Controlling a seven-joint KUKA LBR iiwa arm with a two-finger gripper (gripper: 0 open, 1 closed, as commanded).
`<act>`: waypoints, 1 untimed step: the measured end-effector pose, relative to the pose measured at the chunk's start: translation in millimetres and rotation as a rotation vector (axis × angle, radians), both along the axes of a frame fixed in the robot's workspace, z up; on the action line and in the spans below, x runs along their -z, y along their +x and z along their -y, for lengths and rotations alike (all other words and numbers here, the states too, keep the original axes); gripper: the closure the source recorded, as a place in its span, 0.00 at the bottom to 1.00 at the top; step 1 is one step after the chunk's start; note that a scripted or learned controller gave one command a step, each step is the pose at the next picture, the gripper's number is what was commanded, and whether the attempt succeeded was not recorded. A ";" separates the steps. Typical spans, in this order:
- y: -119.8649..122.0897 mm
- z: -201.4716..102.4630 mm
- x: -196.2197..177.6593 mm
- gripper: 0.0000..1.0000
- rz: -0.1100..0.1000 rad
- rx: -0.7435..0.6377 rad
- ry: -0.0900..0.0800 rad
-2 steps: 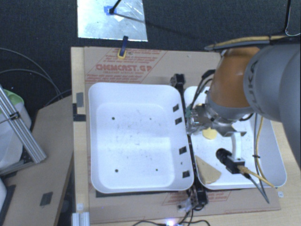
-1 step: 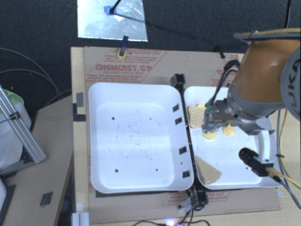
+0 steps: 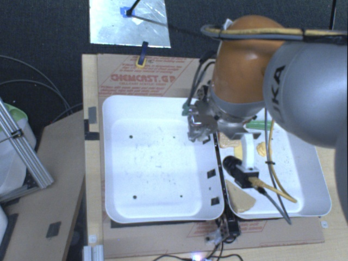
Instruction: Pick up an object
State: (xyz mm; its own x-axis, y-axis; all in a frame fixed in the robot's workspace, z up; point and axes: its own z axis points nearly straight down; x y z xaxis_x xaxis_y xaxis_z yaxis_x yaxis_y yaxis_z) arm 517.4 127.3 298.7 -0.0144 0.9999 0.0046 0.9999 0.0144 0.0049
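Note:
My gripper (image 3: 197, 128) hangs over the right rim of the left bin (image 3: 152, 162), close to the divide between the two bins. Nothing is visible in its grasp. The right bin (image 3: 310, 189) holds a tan flat piece (image 3: 242, 198) near its front left corner. A small yellowish round thing (image 3: 261, 148) lies mid-bin, and a green strip (image 3: 260, 125) sits just beyond it. Another tan piece (image 3: 228, 143) peeks out beneath the wrist. The arm hides most of the right bin's back half.
Both bins rest on a cardboard sheet (image 3: 147, 75). A shiny metal plate (image 3: 129, 15) lies beyond it at the back. To the left, an aluminium frame (image 3: 24, 151) stands on a side table. The left bin's floor shows just dark specks.

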 end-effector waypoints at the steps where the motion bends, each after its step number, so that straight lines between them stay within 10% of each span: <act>1: 10.2 51.4 -132.6 1.00 0.014 0.016 -0.002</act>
